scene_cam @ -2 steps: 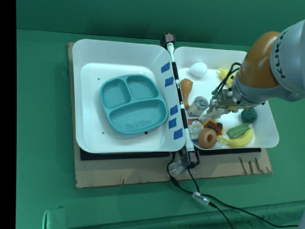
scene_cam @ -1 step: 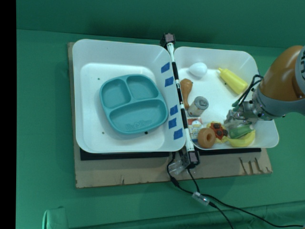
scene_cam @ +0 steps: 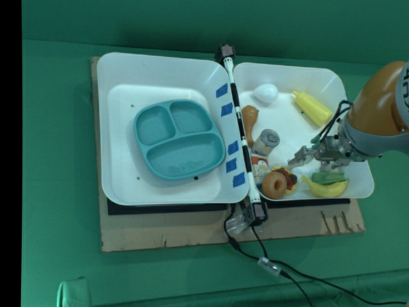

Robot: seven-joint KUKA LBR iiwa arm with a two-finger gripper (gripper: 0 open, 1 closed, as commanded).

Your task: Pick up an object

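The arm [scene_cam: 383,110] enters from the right edge, its tool [scene_cam: 305,156] low over the right bin [scene_cam: 345,85], just above the banana [scene_cam: 326,187]. Whether the tool is wide or narrow cannot be told. In the lower part of that bin sit a donut [scene_cam: 274,185], a can [scene_cam: 267,139] and a drumstick [scene_cam: 249,121]; an egg [scene_cam: 266,93] and a yellow bottle [scene_cam: 312,107] lie higher up. The left bin [scene_cam: 121,75] carries a teal divided plate [scene_cam: 179,139]. Both rest on the green counter [scene_cam: 57,139].
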